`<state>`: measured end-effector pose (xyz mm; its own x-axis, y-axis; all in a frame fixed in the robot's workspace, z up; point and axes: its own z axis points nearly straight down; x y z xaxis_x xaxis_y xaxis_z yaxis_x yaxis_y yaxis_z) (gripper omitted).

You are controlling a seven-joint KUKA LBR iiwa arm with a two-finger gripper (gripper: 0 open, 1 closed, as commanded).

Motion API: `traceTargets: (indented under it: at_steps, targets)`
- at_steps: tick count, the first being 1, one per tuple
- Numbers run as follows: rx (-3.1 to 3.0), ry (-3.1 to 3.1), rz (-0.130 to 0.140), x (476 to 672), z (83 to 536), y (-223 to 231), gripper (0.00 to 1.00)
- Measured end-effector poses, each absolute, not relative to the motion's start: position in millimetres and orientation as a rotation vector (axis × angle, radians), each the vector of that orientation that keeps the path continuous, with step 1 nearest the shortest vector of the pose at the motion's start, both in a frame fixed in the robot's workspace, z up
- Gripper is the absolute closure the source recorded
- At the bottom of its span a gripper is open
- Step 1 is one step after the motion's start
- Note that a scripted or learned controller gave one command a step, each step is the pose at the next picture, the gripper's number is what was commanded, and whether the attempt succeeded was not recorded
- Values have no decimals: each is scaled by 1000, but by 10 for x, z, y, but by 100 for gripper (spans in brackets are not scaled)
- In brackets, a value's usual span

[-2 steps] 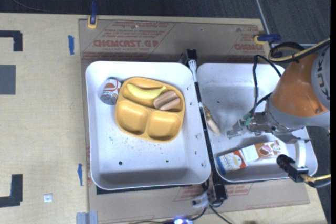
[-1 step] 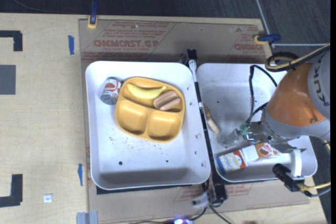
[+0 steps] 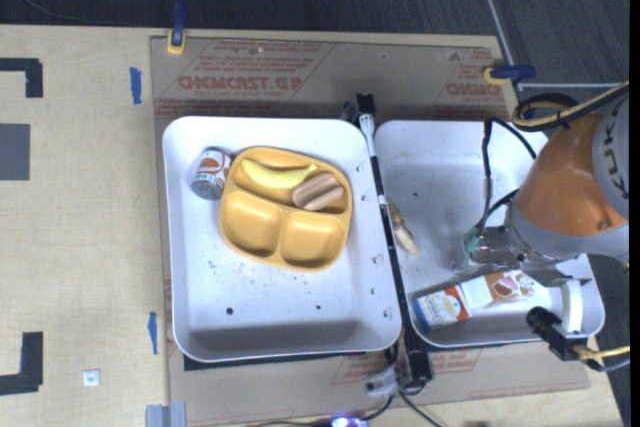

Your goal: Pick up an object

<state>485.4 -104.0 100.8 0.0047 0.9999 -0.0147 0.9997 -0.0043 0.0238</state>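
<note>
The carton (image 3: 480,298) lies flat at the right bin's (image 3: 440,155) near edge, just beneath the hand (image 3: 487,248), whose grip cannot be told. Probably light, stiff, slick; best pinched across its narrow sides.

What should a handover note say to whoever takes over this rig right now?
Hand: low in the right bin, just above the carton; whether it is open or shut cannot be told, and nothing shows in its grip.
Right bin: a carton lies flat along the near wall; a small pale yellow piece lies near the divider.
Left bin: a yellow compartment tray holds a banana and a hot dog; a small can lies beside its left edge.
Done: nothing lifted.
Left: grasp and lift one object; the carton is nearest.
</note>
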Motion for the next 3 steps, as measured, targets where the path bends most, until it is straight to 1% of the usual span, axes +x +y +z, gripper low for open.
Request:
traceTargets:
  at_steps: [1,2,3]
  targets:
    - [2220,2223,2,4800,1848,-204,100]
    - [2220,2219,0,4796,1846,-914,100]
    - [2219,2221,2,4885,1903,-426,100]
